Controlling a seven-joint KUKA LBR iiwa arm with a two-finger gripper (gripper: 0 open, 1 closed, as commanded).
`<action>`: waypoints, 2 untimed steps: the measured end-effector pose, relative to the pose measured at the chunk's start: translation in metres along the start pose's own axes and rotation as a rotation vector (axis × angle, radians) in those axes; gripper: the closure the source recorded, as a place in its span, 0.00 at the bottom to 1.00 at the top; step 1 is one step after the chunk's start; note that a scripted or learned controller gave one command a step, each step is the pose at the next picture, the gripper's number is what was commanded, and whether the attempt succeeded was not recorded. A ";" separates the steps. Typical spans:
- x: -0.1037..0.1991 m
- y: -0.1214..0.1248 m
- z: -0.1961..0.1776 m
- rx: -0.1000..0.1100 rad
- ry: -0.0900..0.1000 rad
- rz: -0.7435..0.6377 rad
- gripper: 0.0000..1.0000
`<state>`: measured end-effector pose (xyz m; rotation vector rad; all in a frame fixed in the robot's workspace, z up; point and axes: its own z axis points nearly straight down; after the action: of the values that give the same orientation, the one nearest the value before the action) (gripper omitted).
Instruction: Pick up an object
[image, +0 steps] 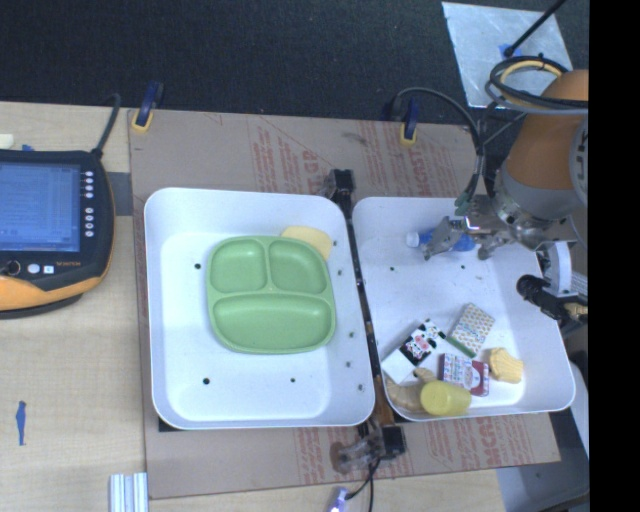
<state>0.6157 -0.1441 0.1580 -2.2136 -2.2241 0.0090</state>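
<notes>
Hovering over the right bin (560, 400), nothing lifted.
Gripper (462, 240) jaws spread, seemingly empty; small toys (450, 370) wait near-side.

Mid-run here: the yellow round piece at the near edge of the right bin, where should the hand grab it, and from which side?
Probably from straight above, closing across the short width of the yellow round piece. It lies low on its side against the right bin near wall, with a tan piece touching its left and a red-and-white packet just behind, so side approaches look blocked. The hand sits at the bin's far end.
</notes>
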 end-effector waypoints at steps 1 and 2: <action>-0.052 0.040 0.067 -0.001 0.002 0.002 0.00; -0.012 0.024 -0.006 -0.006 0.002 0.000 0.00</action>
<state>0.6398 -0.1564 0.1637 -2.2158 -2.2255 0.0005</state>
